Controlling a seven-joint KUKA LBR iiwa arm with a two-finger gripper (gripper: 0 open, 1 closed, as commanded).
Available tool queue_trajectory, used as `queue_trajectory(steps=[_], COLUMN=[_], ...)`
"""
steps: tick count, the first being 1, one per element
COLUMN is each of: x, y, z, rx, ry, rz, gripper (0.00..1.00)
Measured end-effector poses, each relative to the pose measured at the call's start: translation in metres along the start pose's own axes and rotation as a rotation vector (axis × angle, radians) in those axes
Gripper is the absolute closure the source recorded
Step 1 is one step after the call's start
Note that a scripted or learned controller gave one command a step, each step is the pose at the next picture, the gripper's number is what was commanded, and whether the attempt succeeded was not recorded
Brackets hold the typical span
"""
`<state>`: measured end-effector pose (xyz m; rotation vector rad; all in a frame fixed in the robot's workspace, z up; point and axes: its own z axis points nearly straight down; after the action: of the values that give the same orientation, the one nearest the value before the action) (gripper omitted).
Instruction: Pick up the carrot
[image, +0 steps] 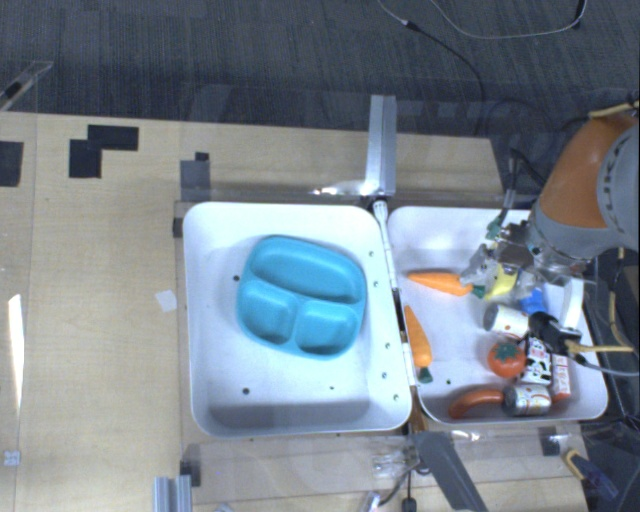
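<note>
Two carrots lie in the right bin (445, 240). One orange carrot (437, 283) lies across the bin's middle, its thick end towards the right. A second carrot (418, 342) lies lengthwise against the bin's left wall. My gripper (488, 268) hangs low over the right bin, just right of the first carrot's thick end and close to it. I cannot make out whether it touches the carrot. The grey arm with its orange band (582, 172) comes in from the right.
The right bin also holds a yellow item (500, 284), a blue item (533, 300), a white cylinder (505, 320), a tomato (507, 360), a sausage (474, 401), a can (530, 401) and a small bottle (548, 366). A blue divided plate (300, 295) lies in the left bin (215, 380).
</note>
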<state>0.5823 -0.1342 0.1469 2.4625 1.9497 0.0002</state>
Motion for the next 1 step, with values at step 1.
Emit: queue_trajectory(steps=[1], x=[0.0483], y=[0.0059], z=[0.0595], rx=[-0.005], ry=[0.002], rz=[0.224], gripper=[0.00])
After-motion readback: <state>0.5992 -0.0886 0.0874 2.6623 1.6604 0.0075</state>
